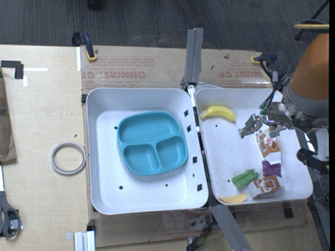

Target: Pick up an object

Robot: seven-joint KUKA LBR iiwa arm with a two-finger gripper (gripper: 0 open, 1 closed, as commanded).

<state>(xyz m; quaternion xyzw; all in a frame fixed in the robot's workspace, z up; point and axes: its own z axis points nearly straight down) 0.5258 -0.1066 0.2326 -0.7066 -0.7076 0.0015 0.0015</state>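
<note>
My gripper (252, 124) hangs over the right bin (220, 161), its metal fingers pointing left with nothing visibly between them. A yellow banana (219, 113) lies at the back left of that bin, up and left of the fingers. Just right of the fingers lies a white and orange carton (268, 144). Further forward are a purple toy (271, 168), a green toy (245, 179), a second white and orange box (267, 185) and a pale yellow slice (233, 198) at the front rim.
The left bin (104, 156) holds a blue divided plate (152, 143). A grey tape ring (68, 158) lies on the wooden bench to the left, and scissors (8, 218) sit at the bench's front left corner. A grey divider post (193, 56) stands between the bins.
</note>
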